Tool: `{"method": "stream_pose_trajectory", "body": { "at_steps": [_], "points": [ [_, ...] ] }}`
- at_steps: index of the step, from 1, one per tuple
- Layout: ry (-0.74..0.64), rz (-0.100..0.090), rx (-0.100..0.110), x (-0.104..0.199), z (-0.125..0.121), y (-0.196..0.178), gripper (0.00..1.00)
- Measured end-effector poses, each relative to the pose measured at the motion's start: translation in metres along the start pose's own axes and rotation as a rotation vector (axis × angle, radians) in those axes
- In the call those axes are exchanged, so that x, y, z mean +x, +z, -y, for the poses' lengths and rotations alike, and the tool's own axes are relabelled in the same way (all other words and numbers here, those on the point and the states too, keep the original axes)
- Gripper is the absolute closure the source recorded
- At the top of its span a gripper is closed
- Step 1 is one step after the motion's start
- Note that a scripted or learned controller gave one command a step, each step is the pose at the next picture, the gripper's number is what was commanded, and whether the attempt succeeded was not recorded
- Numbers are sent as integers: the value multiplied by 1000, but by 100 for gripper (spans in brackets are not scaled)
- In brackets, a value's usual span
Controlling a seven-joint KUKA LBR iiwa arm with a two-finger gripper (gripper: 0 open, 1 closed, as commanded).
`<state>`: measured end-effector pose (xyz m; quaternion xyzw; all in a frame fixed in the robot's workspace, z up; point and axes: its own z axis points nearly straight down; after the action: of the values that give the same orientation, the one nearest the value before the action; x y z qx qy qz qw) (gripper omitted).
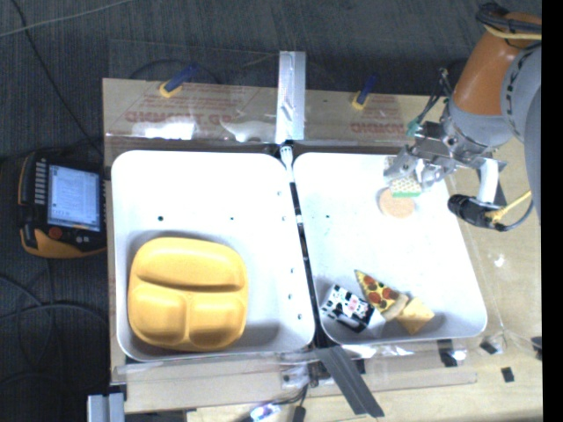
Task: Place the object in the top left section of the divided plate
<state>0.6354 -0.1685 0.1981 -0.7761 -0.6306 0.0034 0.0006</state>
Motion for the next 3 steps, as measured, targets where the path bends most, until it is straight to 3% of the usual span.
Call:
{"method": "stream_pose_trajectory", "body": {
  "at_steps": [1, 2, 3],
  "points": [
    [95, 0, -1, 65, -21, -95, 100],
    [234, 1, -2, 119, -9, -213, 100],
    [543, 1, 0, 143, -4, -232, 100]
  ]
}}
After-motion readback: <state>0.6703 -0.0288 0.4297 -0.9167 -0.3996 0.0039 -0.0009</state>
